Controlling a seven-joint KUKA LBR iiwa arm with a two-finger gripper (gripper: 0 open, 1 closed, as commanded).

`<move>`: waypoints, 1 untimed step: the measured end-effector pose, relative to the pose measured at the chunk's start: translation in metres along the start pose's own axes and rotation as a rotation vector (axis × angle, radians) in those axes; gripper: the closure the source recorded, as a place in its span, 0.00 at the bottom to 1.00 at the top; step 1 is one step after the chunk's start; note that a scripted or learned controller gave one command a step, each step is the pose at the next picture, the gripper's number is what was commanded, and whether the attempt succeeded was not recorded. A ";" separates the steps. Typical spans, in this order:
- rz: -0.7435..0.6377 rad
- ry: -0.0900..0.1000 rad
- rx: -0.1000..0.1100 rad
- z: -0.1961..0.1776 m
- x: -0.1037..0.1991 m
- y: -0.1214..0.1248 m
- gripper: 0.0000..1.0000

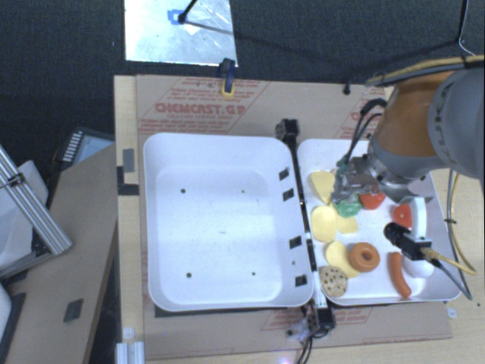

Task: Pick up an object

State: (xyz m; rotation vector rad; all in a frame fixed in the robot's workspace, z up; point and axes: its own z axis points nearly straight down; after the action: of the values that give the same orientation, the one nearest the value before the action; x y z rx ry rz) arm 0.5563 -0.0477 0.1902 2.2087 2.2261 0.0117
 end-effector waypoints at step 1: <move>-0.003 -0.001 -0.006 -0.059 0.044 0.090 1.00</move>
State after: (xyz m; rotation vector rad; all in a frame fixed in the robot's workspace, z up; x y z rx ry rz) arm 0.6457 -0.0035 0.2496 2.2019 2.2259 0.0180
